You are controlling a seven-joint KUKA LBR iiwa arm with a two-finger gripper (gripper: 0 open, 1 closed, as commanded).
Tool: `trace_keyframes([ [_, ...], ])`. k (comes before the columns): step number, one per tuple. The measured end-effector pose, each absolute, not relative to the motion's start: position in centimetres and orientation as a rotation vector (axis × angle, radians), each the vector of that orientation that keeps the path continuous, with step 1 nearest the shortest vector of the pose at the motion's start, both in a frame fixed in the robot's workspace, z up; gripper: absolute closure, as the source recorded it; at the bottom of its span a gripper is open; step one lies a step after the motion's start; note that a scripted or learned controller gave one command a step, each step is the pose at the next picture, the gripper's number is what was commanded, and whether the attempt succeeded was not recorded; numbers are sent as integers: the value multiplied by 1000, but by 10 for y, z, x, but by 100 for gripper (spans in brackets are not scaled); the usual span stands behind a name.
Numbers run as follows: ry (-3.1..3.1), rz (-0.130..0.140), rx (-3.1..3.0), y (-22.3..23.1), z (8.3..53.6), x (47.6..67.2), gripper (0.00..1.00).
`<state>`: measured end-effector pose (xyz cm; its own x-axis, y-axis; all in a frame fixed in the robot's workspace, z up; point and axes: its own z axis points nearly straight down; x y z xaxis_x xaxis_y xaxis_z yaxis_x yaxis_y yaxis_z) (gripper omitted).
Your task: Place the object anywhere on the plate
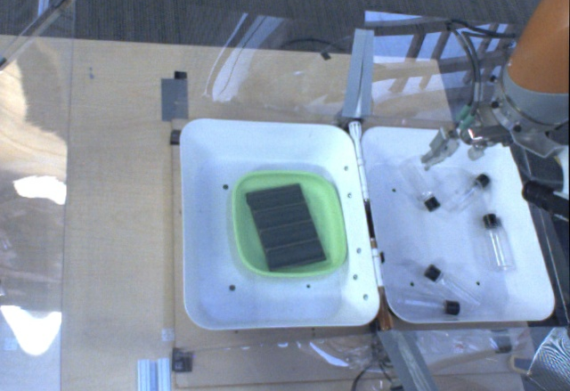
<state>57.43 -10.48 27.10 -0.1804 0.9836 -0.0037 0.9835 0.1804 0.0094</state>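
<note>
Overhead view of the bench, two white bins side by side. My gripper (456, 142) hangs over the far edge of the right bin (525, 296), below the orange band of my arm (545, 33) – whether it is open or closed I cannot tell, and nothing shows held in it.

The dark ridged block (284, 226) lies flat on the green plate (331, 207), near its middle, long side slanting from far-left to near-right. The plate sits in the middle of the left bin (200, 291). The block is thus well apart from my gripper, to its left and nearer the front, with the rims of both bins between us.

Beneath and near my gripper, on the floor of the right bin, lie several clear vials with black caps – one just near-left of the gripper (445, 198), one at the right side (497, 242), and two toward the near edge (445, 281), all lying on their sides.
</note>
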Motion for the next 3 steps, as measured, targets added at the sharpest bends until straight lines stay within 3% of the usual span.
trace_keyframes([
  [1,2541,7,1825,-178,322,610,0],
  [2,2684,4,1607,-204,366,660,0],
  [3,2805,2,1387,-203,372,661,0],
])
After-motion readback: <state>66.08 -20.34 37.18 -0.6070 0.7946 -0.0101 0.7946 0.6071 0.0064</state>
